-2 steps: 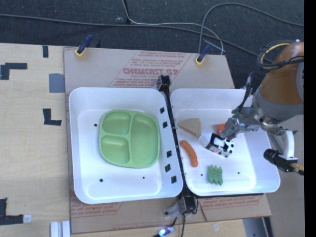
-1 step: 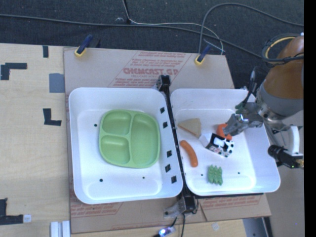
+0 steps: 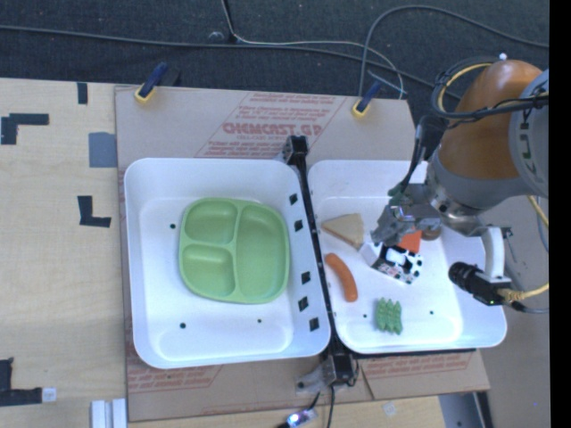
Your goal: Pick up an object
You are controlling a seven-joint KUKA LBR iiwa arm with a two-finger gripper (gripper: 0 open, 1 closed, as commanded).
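Progress: the arm is reaching into the right bin [image 3: 446, 328] with the gripper [image 3: 399, 239] sitting low over a small black-and-white toy [image 3: 401, 264]; nothing is looking lifted yet, so the pick itself is seeming still to be done.
Claw state: I cannot tell; the wrist is hiding how it is set, and no object is showing in its grasp.
Task's thing: the likeliest target, the black-and-white toy, is lying on the right bin's floor directly under the gripper, with a small orange piece [image 3: 409, 240] touching its upper edge.
Other candidates: an orange sausage shape [image 3: 342, 276], smooth and rounded, is lying left of the toy; a tan wedge [image 3: 346, 230] with flat faces is resting above the sausage; a green ridged block [image 3: 388, 316] is sitting below the toy, near the bin's front wall.
Left bin [image 3: 143, 239]: it is holding a pale green divided tray [image 3: 235, 249], glossy plastic with rounded corners.
Bins: both are looking like shallow, smooth white plastic.
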